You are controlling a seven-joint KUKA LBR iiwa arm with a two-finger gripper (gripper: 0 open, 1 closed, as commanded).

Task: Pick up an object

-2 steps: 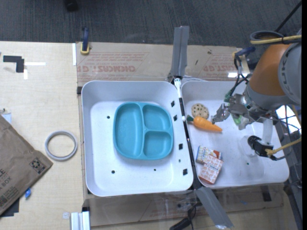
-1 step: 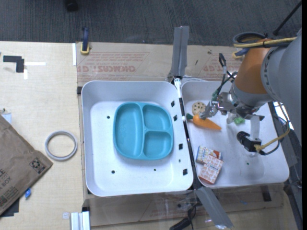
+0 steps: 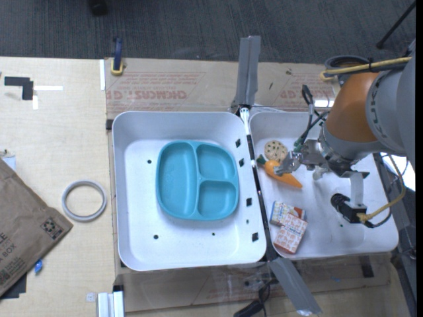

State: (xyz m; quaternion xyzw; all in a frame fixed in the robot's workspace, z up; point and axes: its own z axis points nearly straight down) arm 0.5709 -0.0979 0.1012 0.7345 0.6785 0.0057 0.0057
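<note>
1. The grey arm with the orange band reaches in from the right over the right-hand shallow white plastic bin [image 3: 370,240], and its gripper [image 3: 289,167] is low in that bin, at the orange carrot-shaped toy [image 3: 284,176].
2. The gripper's tip appears to touch or overlap the toy's upper side; I cannot tell whether it is spread or pressed together, nor whether the toy sits between it.
3. Just above the toy lies a round speckled cookie-like piece [image 3: 275,150]; nearer the front edge lies a red-and-white printed packet [image 3: 289,226].
4. The left-hand white bin [image 3: 132,197] holds a turquoise plastic divided plate [image 3: 197,179].
5. Judged step: the grasp attempt on the orange toy, not yet a lift.
6. Next move calls for a firm closure around the toy's body, then a straight rise clear of the cookie piece and the bin wall.
</note>
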